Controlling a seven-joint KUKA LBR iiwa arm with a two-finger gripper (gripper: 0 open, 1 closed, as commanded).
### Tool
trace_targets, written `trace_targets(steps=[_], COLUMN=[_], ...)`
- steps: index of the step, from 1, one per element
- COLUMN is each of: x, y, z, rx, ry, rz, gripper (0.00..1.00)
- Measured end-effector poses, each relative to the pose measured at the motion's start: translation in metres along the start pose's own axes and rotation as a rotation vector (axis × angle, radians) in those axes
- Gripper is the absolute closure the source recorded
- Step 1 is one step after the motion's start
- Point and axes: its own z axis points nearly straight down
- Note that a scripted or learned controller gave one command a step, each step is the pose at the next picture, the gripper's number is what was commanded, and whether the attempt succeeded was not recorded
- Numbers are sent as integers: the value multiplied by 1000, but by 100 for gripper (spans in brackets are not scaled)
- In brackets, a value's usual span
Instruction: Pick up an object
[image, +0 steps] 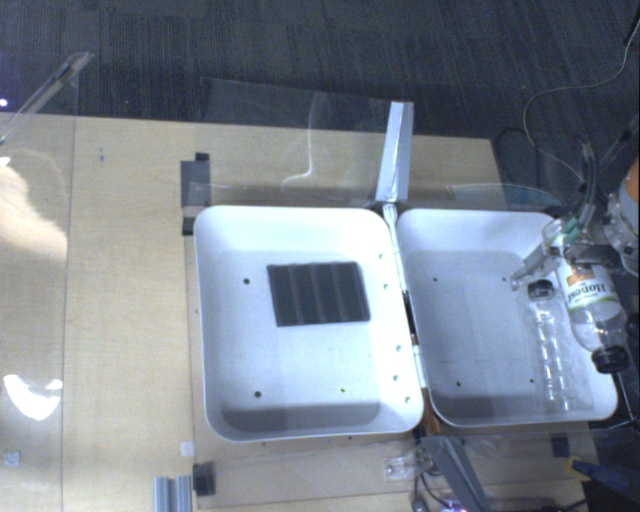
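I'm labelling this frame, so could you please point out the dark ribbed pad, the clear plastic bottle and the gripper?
dark ribbed pad (318, 293), camera view, its middle.
clear plastic bottle (588, 303), camera view, its labelled body.
gripper (545, 262), camera view, between its fingertips.

A clear plastic bottle (549, 345) with a black cap lies lengthwise near the right bin's (470, 330) right wall.

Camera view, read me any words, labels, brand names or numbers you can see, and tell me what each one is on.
One text: dark lettering on the white label of the clear plastic bottle, at the right edge of the right bin. It is too blurred to read for certain.
The dark ribbed pad in the left bin carries no writing that I can make out.
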Motion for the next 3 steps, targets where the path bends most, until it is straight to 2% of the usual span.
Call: trace_targets(steps=[1, 2, 3], x=[-35, -46, -48], y=[1, 58, 92], z=[149, 169, 177], rx=[-3, -2, -18], ry=[-1, -1, -8], rz=[-148, -180, -231], gripper=[0, 0, 0])
